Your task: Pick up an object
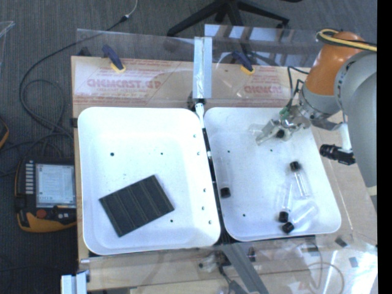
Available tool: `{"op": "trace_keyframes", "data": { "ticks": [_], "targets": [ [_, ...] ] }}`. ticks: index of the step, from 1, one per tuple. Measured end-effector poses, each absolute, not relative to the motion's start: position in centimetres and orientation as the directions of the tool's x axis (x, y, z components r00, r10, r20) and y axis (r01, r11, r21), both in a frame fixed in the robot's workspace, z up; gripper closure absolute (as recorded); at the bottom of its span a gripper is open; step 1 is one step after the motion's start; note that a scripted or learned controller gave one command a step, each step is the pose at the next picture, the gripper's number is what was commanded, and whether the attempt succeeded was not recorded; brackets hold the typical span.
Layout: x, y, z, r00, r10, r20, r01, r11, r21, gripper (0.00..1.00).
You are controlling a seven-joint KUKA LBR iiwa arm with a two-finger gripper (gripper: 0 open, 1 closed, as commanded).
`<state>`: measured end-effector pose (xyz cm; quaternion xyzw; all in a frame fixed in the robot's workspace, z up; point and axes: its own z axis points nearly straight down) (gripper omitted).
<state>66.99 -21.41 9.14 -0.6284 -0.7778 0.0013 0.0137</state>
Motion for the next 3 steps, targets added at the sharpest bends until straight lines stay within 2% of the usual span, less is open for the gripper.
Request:
{"op": "trace_keyframes", "data": {
  "ticks": [2, 3],
  "targets": [
    [67.0, -21.4, 9.1, -0.236, 0.972, 0.019, 0.972, 0.236, -0.016, 0.00],
    [58.5, -21.6, 9.3, -0.189, 0.982, 0.004, 0.982, 0.189, 0.014, 0.00]
  ]
}}
